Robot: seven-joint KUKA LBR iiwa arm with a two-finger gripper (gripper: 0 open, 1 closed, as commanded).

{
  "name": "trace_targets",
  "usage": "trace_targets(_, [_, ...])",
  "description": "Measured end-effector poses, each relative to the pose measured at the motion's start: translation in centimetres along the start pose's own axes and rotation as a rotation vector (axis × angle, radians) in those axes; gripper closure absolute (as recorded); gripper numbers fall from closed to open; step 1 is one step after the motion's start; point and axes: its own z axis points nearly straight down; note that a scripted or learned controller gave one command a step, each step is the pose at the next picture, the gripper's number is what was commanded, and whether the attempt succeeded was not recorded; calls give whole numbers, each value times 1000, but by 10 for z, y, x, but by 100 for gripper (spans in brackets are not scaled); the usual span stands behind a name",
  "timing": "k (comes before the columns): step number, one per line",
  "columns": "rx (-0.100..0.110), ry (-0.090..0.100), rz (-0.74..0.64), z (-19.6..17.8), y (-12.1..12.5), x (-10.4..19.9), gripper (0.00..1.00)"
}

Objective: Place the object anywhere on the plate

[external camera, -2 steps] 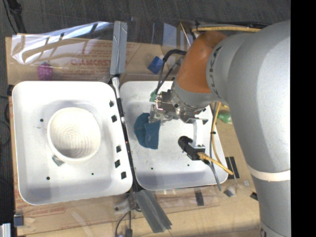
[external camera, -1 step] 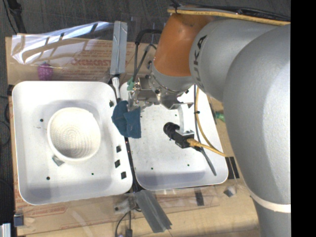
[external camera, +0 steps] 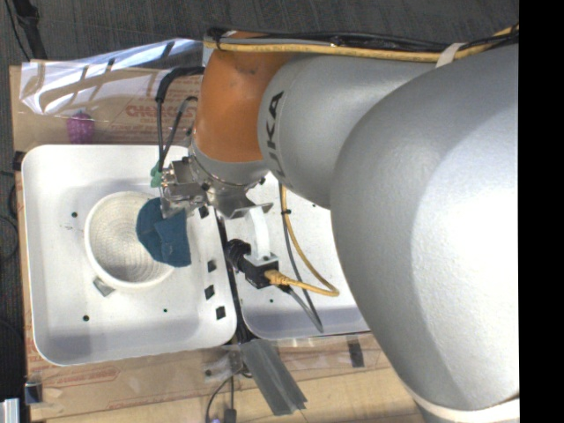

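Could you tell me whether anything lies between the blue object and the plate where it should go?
Nothing visible does. The blue object already overlaps the right rim of the white plate in the left bin, directly below the tool. No other item sits on the plate's bare surface.

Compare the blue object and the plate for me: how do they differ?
The blue object is dark, soft-looking and irregular; the plate is white, round and ridged. The object is much smaller than the plate. The object overlaps the plate's right edge, under the gripper; the plate lies flat. Both are in the left bin.
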Motion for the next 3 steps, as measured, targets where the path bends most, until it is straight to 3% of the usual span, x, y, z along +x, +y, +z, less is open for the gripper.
trace_targets(1, [3,-2,32,30,13,-19,100])
trace_targets(2, [3,-2,32,30,13,-19,0])
trace_targets(3, [3,-1,-47,119,-16,-5,0])
